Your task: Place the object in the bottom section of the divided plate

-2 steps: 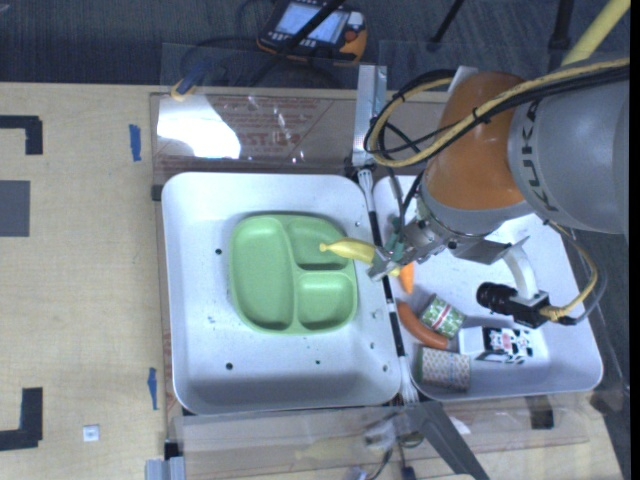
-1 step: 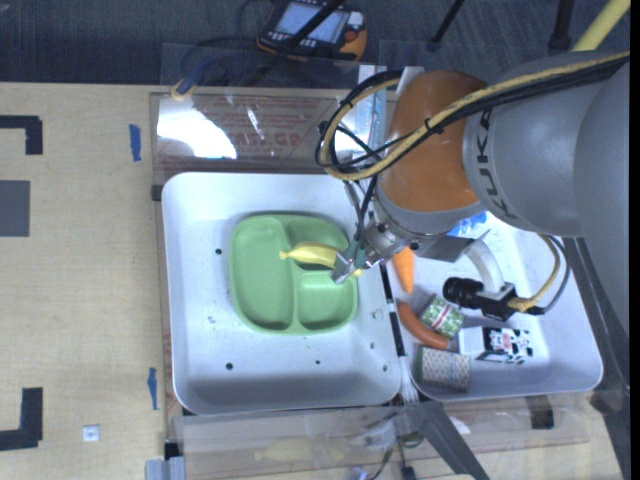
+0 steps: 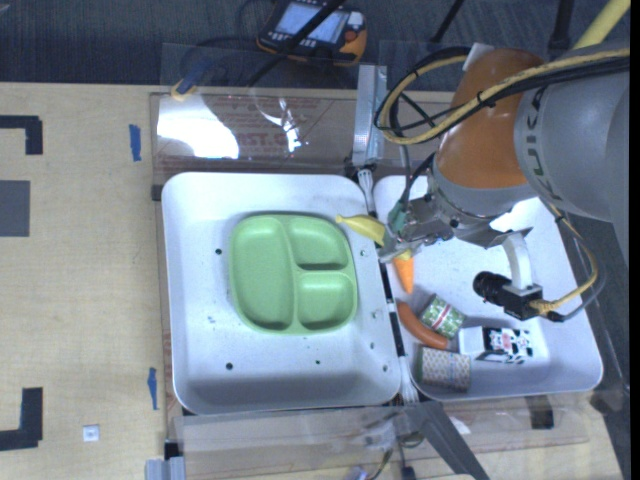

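We are looking down at two white bins side by side. In the left bin [image 3: 200, 348] a green divided plate [image 3: 294, 273] is lying flat, with one big part and two small parts. Our gripper [image 3: 400, 236] is hanging over the wall between the bins, just by the plate's right edge. We cannot tell if it is spread or pressed together, because the arm is hiding it. A yellow banana [image 3: 364, 228] is poking out right beside it, with its tip over the rim of the plate. We think this is the thing we are moving, but we cannot see if we are really pinching it. It is not sitting in any part of the plate yet. A toy banana like this is probably light and stiff, with a smooth skin that may slip. We think the best place to take hold is the thick middle, across its narrow side, not the thin tip. Just below it a small orange carrot [image 3: 404, 271] is lying in the right bin [image 3: 570, 358], so we are needing care not to bump it.
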`<state>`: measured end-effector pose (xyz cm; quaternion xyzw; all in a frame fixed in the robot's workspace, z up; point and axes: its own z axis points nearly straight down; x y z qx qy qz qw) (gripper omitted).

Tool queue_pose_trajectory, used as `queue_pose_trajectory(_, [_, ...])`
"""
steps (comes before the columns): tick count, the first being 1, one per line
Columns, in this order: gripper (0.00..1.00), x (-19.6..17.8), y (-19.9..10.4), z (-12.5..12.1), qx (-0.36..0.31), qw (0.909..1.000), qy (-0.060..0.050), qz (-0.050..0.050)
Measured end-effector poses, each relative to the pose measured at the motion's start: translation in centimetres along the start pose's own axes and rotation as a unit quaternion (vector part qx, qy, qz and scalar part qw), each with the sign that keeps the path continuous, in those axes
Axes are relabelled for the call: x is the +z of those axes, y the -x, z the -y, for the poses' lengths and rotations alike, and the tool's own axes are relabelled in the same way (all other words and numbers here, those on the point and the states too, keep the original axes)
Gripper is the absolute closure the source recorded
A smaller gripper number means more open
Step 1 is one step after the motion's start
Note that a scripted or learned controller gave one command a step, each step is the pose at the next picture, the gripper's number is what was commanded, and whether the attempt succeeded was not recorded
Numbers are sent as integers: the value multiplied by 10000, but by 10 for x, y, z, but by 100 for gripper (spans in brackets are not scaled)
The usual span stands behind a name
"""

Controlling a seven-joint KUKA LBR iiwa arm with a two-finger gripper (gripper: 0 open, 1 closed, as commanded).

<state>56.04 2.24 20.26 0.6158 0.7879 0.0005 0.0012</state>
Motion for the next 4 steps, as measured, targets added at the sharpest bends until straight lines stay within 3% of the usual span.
queue_pose_trajectory(1, [100,-10,-1,-1,-10,10000,12,7])
queue_pose_trajectory(2, [100,32,-79,-18,-377,9993,-22,-12])
queue_pose_trajectory(3, [100,-29,-120,-1,-752,9972,-5,-8])
queue_pose_trajectory(4, [0,-29,-120,-1,-754,9972,-5,-6])
